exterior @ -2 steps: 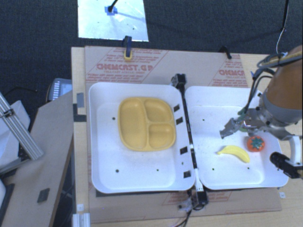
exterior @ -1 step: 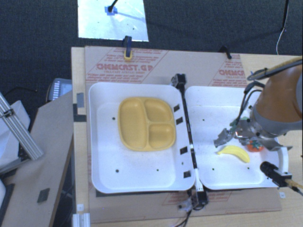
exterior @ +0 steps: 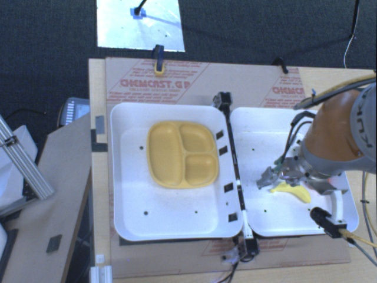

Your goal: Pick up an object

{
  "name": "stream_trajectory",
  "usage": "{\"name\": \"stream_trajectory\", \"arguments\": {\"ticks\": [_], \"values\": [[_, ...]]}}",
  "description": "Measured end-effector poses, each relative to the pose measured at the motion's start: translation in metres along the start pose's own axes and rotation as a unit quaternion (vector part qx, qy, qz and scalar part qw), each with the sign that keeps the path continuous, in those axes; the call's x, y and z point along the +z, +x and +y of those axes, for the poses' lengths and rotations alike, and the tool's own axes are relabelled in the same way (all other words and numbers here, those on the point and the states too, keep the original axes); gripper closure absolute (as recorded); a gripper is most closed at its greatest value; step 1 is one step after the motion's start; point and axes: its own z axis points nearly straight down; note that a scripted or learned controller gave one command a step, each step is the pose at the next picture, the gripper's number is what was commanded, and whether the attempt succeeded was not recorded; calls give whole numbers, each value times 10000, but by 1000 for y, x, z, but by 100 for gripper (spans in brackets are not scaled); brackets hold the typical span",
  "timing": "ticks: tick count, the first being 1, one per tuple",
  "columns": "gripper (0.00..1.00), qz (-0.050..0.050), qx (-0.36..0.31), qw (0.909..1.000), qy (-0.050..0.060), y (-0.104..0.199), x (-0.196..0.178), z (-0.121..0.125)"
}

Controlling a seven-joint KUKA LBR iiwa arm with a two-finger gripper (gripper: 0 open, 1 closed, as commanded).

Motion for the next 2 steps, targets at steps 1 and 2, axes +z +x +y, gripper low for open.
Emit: {"name": "stream_trajectory", "arguments": {"ticks": [1, 2], "values": [[0, -13, -8, 10000, -79, 0, 46, 4], [100, -13, -11, 10000, -89, 0, 35, 5]]}}
